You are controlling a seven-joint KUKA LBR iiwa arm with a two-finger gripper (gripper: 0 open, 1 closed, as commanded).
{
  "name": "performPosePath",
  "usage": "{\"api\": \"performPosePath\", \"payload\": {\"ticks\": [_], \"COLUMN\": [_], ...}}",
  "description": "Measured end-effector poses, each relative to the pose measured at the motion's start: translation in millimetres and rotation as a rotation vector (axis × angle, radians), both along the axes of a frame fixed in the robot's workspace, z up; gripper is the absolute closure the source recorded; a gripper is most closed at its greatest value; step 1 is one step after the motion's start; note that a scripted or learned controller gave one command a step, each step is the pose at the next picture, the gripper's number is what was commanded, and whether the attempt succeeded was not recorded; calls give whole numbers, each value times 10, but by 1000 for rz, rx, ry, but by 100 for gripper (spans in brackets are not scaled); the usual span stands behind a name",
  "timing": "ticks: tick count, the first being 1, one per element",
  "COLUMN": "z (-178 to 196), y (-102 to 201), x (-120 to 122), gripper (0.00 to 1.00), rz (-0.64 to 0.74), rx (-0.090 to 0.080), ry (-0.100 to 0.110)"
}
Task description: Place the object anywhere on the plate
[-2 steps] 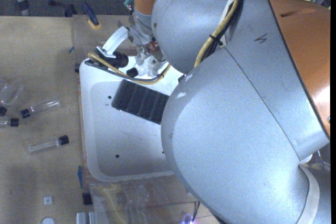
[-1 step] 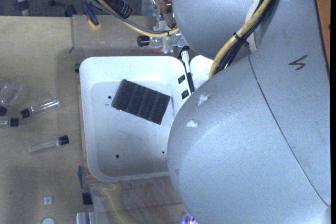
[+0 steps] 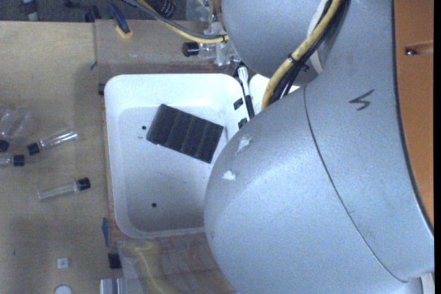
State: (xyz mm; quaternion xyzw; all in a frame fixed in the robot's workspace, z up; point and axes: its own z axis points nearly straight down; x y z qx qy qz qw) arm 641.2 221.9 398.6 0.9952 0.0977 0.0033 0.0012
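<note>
I see the dark ribbed object [image 3: 185, 133] lying flat in the white bin [image 3: 122, 169], far-left of the arm [image 3: 324, 182]. I can't tell the tool's state. I judge placing on a plate still undone.

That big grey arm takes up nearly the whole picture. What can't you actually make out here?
- The second bin and any plate: the camera view has the arm in front of that side.
- The left bin: its right part is covered by the arm.
- The dark ribbed slab in that bin: too indistinct to name.
- The small clear vials on the bench: contents too small to tell.
</note>
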Motion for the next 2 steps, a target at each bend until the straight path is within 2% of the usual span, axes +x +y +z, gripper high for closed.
{"api": "performPosePath", "payload": {"ticks": [2], "z": [184], "y": [-36], "x": [20], "gripper": [100], "rz": [-7], "rx": [-3], "ry": [-5]}}
